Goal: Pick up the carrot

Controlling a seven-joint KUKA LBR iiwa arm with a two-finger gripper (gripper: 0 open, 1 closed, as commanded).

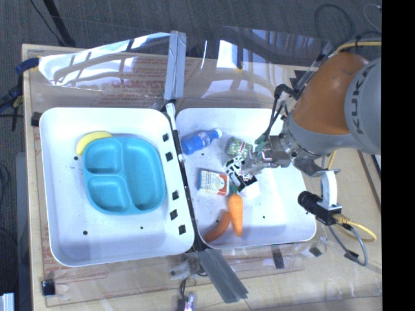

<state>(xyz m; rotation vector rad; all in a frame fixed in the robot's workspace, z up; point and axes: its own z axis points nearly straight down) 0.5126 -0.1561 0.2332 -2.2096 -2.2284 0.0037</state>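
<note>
Carrot (236, 214) below jaws (241, 175) (near)

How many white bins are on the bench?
2. The left bin holds the blue plate with a banana peeking out behind it. The right bin holds the carrot and small items, under the gripper.

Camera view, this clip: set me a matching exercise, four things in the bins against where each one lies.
Things:
1. carrot
2. blue divided plate
3. blue bottle
4. gripper

Places:
A. left bin
B. right bin, far side near the divider
C. just above the carrot's top end
D. right bin, near edge, beside a sausage

Pairs: 1-D, 2-A, 3-B, 4-C
</note>
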